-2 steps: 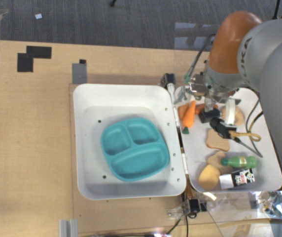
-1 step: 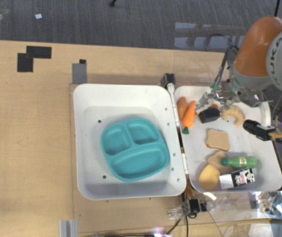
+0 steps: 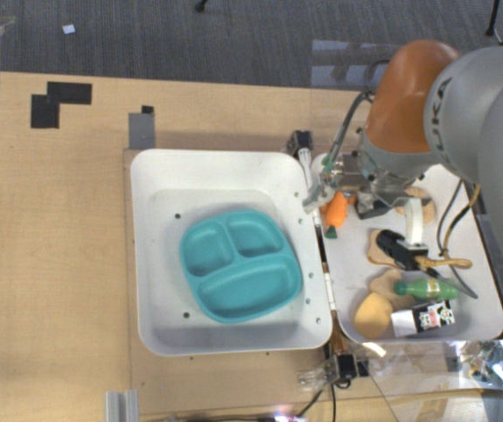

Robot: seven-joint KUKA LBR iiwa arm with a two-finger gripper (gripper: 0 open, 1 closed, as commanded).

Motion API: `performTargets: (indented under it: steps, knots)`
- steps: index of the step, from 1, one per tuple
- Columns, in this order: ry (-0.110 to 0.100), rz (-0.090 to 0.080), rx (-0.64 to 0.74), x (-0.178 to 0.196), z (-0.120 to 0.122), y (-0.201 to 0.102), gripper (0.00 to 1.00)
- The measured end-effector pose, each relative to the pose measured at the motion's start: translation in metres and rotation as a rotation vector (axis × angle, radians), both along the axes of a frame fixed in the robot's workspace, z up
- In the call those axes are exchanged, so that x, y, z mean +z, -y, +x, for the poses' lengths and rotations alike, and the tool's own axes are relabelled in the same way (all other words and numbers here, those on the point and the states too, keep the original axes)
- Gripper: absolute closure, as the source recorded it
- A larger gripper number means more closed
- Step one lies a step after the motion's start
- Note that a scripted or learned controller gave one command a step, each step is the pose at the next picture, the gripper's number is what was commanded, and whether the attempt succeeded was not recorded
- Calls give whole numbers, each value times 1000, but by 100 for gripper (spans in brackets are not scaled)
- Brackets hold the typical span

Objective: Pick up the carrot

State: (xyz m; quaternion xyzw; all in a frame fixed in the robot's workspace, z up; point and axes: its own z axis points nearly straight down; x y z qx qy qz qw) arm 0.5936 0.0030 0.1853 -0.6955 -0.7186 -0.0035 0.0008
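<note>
The gripper (image 3: pixel 339 193) hangs over the right bin's (image 3: pixel 489 310) left edge, directly above the carrot (image 3: pixel 334 213). The carrot's top reaches up into the gripper; whether it is pinched cannot be told. A teal tray (image 3: pixel 239 266) lies in the left bin (image 3: pixel 155 253).

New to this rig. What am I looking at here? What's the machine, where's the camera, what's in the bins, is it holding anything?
One camera, fixed above the bench, looks down at a slant. The grey arm with the orange band is a KUKA robot reaching in from the right; its hand sits low over the right bin, near that bin's left edge. The left bin holds a teal divided tray. The right bin holds a carrot just below the hand, plus a green bottle, a yellow pear-like fruit, a small black-and-white carton and other bits. The arm hides the grip, so I cannot tell whether the carrot is held.
</note>
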Motion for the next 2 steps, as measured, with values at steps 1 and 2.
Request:
performTargets:
  steps: [1, 2]
  knots:
    - [5, -9, 234, 3, 12, 53, 0]
    - [1, -3, 182, 0, 2, 4, 0]
